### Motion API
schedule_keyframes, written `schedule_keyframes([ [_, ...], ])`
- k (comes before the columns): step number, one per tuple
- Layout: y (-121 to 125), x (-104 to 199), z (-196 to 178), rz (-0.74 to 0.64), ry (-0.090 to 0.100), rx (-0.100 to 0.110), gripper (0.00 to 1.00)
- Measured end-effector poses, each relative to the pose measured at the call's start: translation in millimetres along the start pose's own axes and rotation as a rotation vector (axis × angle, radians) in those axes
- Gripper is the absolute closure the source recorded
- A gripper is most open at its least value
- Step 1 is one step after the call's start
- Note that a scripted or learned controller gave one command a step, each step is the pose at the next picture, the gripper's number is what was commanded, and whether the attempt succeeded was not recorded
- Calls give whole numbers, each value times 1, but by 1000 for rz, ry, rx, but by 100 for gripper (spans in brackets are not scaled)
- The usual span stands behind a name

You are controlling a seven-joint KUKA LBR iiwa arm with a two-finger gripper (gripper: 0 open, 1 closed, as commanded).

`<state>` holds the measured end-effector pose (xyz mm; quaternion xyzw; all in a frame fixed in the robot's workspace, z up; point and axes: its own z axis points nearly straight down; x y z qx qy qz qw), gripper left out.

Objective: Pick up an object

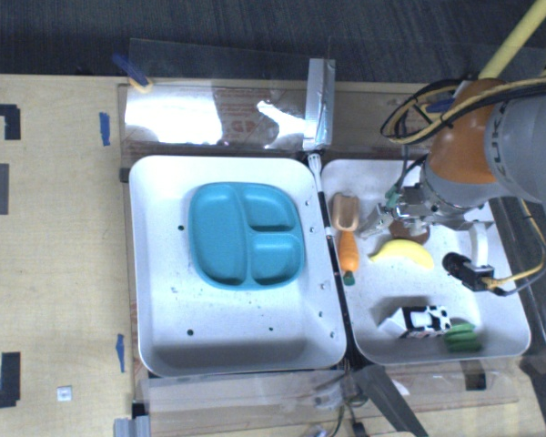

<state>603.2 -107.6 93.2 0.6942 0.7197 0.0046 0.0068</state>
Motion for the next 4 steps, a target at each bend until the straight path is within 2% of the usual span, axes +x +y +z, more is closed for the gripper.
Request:
schedule_keyframes([
  [1, -11, -38, 0, -105, 0, -1, 0],
  [2, -20, -51, 0, -473, -1, 2, 0],
  [3, -8, -69, 1, -117, -1, -2, 0],
  [4, -6, -72, -12, -115, -7, -10, 100],
])
